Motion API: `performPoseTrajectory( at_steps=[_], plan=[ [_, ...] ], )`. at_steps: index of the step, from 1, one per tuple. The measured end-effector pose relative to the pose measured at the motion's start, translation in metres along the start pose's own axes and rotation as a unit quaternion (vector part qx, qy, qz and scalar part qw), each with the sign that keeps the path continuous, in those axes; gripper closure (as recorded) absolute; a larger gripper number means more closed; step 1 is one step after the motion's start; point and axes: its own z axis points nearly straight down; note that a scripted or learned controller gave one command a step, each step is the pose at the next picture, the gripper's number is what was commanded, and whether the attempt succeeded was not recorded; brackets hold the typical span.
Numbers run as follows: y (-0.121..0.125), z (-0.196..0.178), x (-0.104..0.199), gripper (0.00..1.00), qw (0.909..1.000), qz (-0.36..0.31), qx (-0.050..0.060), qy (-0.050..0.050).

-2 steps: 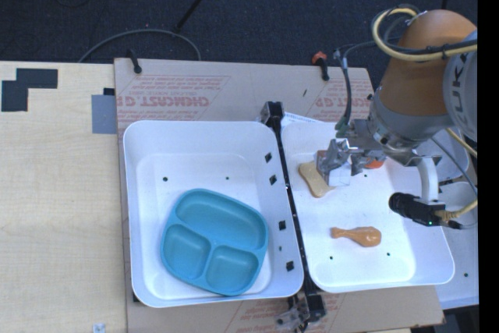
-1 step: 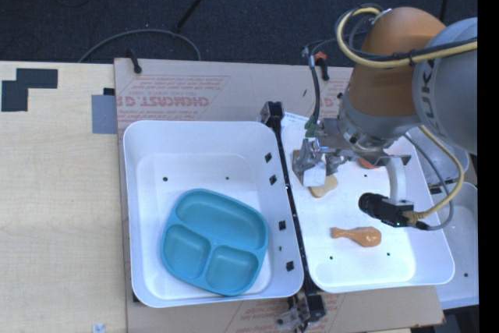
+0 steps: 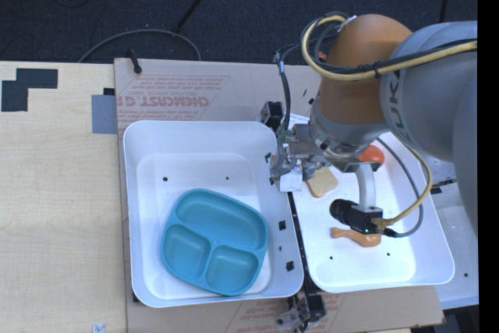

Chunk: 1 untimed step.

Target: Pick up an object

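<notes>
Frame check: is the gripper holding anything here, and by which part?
It cannot be told. The gripper sits at the left wall of the right bin, next to a tan block, but whether it grips anything is hidden.

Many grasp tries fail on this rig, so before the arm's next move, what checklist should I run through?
1. Pickable things in the right bin: a tan block and an orange piece lie there. Ok.
2. Gripper centred over a target: it sits by the wall between the bins, beside the tan block. Not ok.
3. Gripper already carrying something: cannot tell.
4. Blue tray flat in the left bin, apart from the gripper. Ok.
</notes>
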Motion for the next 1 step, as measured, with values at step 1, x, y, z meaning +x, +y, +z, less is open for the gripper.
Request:
performPoseTrajectory(
  at_steps=[1],
  plan=[
    [-0.0087,0.0185,0.0501,1.00,1.0000,0.000,0.000,0.000]
  ],
)
